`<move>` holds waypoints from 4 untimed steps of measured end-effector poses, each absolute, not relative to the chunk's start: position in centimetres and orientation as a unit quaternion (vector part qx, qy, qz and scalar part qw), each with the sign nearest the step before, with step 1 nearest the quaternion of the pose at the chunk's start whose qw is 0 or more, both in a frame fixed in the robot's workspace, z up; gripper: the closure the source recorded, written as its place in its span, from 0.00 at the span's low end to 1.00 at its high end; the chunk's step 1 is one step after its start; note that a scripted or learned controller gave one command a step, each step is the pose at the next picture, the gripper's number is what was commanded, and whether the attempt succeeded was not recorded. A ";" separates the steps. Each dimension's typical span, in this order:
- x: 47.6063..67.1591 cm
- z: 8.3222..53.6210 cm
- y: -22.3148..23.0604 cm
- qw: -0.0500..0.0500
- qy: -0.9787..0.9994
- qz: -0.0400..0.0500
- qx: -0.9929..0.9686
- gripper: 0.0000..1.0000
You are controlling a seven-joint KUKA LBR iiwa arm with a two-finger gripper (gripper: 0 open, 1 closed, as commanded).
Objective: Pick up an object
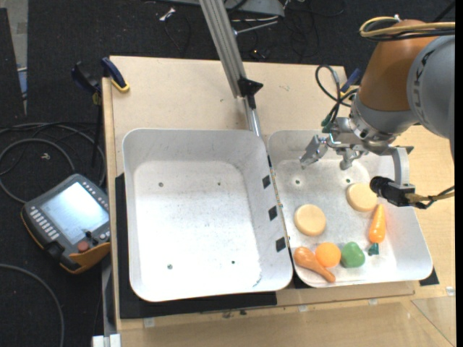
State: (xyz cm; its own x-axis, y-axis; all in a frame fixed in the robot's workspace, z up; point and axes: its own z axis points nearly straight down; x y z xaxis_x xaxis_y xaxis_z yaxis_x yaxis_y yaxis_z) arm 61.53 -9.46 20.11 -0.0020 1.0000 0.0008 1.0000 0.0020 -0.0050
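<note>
My gripper [329,156] hangs over the far part of the right bin [412,259], open, with nothing between its fingers [312,153]. Below it in that bin lie a round cream disc [309,220], a second cream piece [360,196], an orange carrot [377,225], an orange ball [328,254], a green piece [352,255] and an orange gourd-shaped piece [312,261]. The nearest of them, the cream piece at the right, lies a little in front of the gripper and apart from it.
The left bin [137,194] adjoins the right one along a shared middle rim [269,194]. A slanted metal pole [226,38] ends at a black clamp by the bins' far edge. Cables [331,85] hang near the wrist. A teach pendant [69,223] lies off the bench at the left.
</note>
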 end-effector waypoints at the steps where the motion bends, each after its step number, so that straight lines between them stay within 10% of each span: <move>1: 61.6 20.4 -9.5 0.000 -0.707 0.000 -0.707 0.00; 3: 62.0 9.2 -10.1 0.001 -0.707 0.001 -0.707 0.00; 4: 62.1 10.6 -10.2 -0.001 -0.707 -0.001 -0.708 1.00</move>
